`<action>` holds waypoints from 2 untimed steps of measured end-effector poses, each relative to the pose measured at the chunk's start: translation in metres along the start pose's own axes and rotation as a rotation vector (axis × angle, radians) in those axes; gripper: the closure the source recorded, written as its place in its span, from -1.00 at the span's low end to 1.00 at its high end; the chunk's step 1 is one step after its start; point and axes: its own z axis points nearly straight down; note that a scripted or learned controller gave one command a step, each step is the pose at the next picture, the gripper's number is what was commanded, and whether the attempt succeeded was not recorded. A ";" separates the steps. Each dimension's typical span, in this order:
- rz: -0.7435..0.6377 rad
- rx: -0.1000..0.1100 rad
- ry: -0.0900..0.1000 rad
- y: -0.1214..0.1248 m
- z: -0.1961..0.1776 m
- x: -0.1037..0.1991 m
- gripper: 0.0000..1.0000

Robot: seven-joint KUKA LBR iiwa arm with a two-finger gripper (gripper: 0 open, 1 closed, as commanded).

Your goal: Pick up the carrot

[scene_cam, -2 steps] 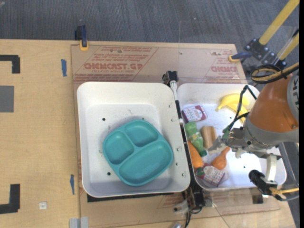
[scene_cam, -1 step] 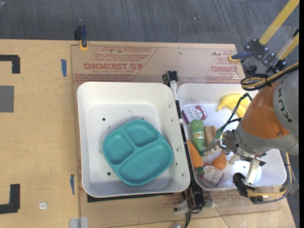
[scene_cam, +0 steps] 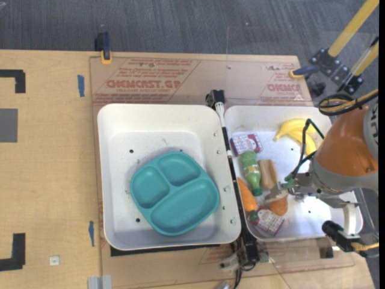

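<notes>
The carrot (scene_cam: 246, 198), an orange tapered piece, lies in the right bin (scene_cam: 313, 221) against its left wall, pointing toward the front. My gripper (scene_cam: 280, 191) hangs low over the middle of that bin, a short way right of the carrot. It is just above a second small orange item (scene_cam: 278, 208) and next to a tan bun-like piece (scene_cam: 268, 173). The grey arm with its orange band (scene_cam: 349, 149) reaches in from the right and hides part of the bin floor.
Around the carrot lie a green bottle (scene_cam: 251, 168), a purple-and-white packet (scene_cam: 246, 142), a yellow banana (scene_cam: 293, 129) and a pink wrapped packet (scene_cam: 268, 222). The left bin (scene_cam: 120, 131) holds a teal divided plate (scene_cam: 174, 192). A black divider runs between the bins.
</notes>
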 end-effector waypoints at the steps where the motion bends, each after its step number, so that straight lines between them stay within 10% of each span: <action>1: 0.127 -0.013 -0.013 0.001 0.001 0.029 -1.00; 2: -0.325 -0.002 -0.010 0.000 0.001 0.019 -1.00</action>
